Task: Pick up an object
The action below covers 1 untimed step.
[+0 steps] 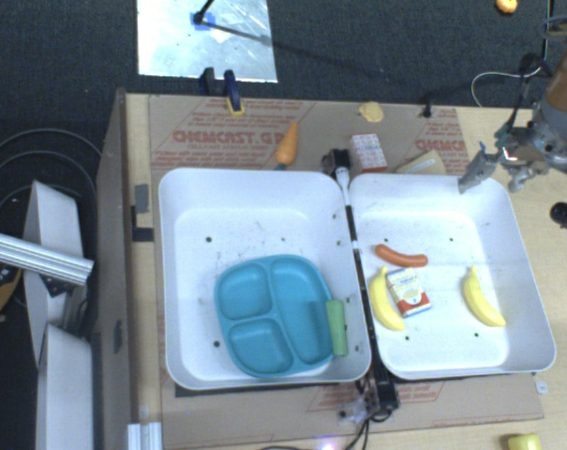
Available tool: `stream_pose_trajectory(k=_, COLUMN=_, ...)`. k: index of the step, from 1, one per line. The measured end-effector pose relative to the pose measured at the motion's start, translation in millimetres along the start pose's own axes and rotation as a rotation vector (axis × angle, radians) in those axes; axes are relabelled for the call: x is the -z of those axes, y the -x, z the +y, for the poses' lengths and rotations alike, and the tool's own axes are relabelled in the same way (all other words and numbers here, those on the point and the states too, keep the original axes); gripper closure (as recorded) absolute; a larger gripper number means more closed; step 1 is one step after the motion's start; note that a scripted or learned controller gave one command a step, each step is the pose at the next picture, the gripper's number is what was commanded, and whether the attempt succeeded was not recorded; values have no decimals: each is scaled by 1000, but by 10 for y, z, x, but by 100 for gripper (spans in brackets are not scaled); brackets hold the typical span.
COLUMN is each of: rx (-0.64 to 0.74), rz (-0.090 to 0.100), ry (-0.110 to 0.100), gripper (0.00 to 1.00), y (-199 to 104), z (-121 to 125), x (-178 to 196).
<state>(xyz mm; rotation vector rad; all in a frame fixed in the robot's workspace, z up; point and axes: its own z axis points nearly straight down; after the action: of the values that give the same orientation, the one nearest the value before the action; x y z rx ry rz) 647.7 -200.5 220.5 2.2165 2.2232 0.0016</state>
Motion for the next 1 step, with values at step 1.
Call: stream_pose_trajectory(k=1, rx=-3, rz=2, ry=-7, gripper=0, y=60, z=-456, x=-716)
